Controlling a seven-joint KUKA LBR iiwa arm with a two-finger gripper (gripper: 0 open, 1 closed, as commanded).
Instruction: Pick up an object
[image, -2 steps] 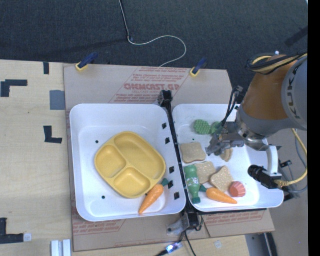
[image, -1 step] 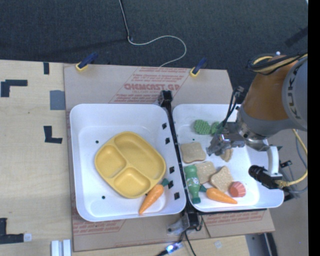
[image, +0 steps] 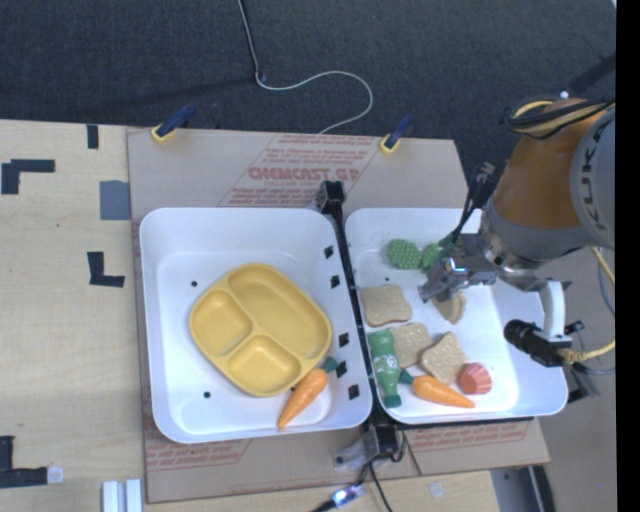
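On the surface (image: 60, 300), 2 shallow white bins sit side by side on a sheet of cardboard (image: 300, 170). The left bin (image: 165, 250) holds a yellow divided plate (image: 260, 327) with 3 compartments, lying near the bin's middle, and an orange toy carrot (image: 303, 398) that rests just beside the plate's lower right corner, its green tip toward the divider between the bins. The right bin (image: 520, 395) carries the clutter: a green knobbly toy (image: 404, 253) near its upper left, a slice of toy bread (image: 385, 304) below that, a green bottle (image: 384, 367) lying along the divider, 2 more bread-coloured pieces (image: 428, 352) touching each other just right of the bottle, a second carrot (image: 440, 391) lying below them, and a small red piece (image: 475, 378) just beside that carrot's thick end. The grey arm with its orange band (image: 545, 180) reaches in from the right, and its end effector (image: 447, 283) is low over the upper middle of the right bin, between the green knobbly toy and a tan piece (image: 452, 306) right under it. Whether the end effector is wide or narrow, or has anything in it, I cannot tell; the wrist hides it. A thin white cable (image: 320, 85) loops over the dark floor beyond the surface.
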